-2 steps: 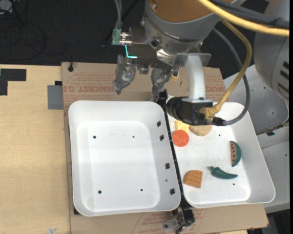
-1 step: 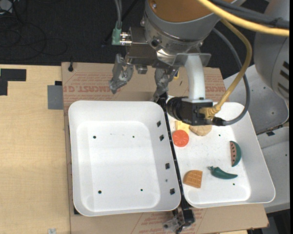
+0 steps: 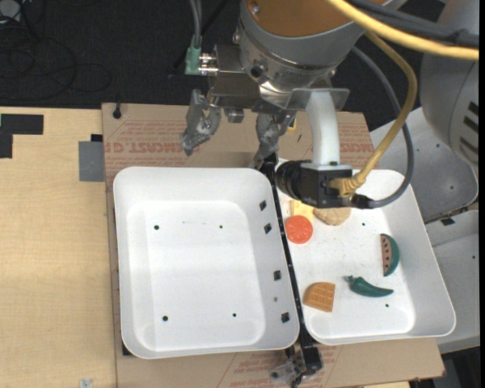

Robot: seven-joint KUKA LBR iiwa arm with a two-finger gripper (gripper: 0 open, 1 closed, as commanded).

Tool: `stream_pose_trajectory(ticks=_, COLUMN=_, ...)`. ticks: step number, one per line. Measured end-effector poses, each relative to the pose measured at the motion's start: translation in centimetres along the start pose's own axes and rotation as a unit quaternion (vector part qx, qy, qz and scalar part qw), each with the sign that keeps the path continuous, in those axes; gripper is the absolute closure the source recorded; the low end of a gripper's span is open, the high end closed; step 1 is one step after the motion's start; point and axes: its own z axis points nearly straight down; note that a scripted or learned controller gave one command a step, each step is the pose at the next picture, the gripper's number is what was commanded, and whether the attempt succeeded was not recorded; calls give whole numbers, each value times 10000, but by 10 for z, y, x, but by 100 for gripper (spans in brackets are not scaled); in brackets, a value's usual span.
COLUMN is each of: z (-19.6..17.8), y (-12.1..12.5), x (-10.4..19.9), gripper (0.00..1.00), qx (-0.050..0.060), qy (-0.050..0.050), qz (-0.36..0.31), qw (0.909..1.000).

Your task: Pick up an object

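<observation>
Hand (image 3: 230,136): two metal fingers spread apart, gripping nothing, above the far rim of the left bin (image 3: 137,217). Right bin (image 3: 424,297), smooth white plastic, holds a round red disc (image 3: 299,230), tan waffle wedge (image 3: 320,296), curved green pepper (image 3: 370,287) and watermelon slice (image 3: 389,254).

You see the grey two-finger gripper (image 3: 230,136) raised above the far rim of the left shallow white bin (image 3: 137,257), fingers spread with nothing between them. In the right white bin (image 3: 436,314) lie a round red slice (image 3: 299,230), an orange waffle-patterned wedge (image 3: 320,296), a dark green pepper (image 3: 369,287) and a watermelon slice (image 3: 389,254).
</observation>
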Motion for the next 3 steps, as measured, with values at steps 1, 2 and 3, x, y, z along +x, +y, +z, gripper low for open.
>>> stream_pose_trajectory(ticks=1, z=0, y=0, x=0, gripper=0, qx=0, qy=0, qz=0, qw=10000)
stream_pose_trajectory(ticks=2, z=0, y=0, x=0, gripper=0, qx=0, qy=0, qz=0, qw=10000)
stream_pose_trajectory(ticks=3, z=0, y=0, x=0, gripper=0, qx=0, qy=0, qz=0, qw=10000)
